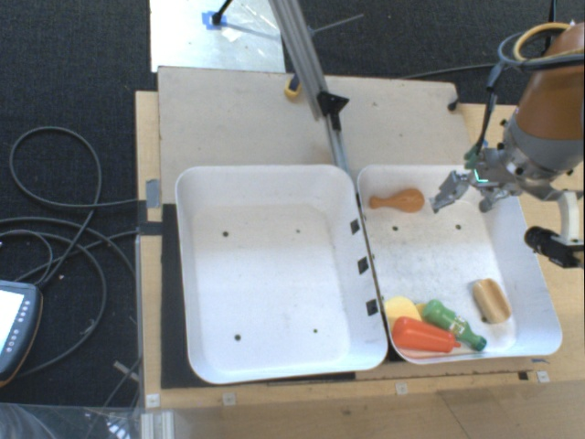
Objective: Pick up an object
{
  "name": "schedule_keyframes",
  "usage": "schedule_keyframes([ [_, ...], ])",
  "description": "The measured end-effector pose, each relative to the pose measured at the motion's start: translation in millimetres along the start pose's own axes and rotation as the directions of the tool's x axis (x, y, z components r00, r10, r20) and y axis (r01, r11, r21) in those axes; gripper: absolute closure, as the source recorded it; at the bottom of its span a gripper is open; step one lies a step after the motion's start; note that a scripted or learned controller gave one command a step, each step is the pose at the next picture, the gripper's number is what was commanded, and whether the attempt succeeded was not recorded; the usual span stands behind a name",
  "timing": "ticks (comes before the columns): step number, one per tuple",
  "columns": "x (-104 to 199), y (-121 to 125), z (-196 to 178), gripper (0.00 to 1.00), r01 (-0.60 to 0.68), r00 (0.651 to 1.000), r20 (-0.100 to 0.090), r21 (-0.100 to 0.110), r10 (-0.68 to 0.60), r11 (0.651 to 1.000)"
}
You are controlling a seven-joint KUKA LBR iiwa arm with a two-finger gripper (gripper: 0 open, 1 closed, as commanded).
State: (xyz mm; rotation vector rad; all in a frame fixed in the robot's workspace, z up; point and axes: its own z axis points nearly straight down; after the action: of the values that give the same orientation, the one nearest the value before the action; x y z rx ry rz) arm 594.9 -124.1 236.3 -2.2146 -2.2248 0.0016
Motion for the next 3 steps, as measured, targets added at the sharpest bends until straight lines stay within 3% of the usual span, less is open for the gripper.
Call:
schedule_keyframes([
  [1,-0.2,0.7,-2.1,0.00,-0.001,1.000,0.001,-0.004,0.001,1.000],
  [3,-14.9,8.6,113.4,0.00,-0.004,1.000,0.001,0.002,0.004,1.000],
])
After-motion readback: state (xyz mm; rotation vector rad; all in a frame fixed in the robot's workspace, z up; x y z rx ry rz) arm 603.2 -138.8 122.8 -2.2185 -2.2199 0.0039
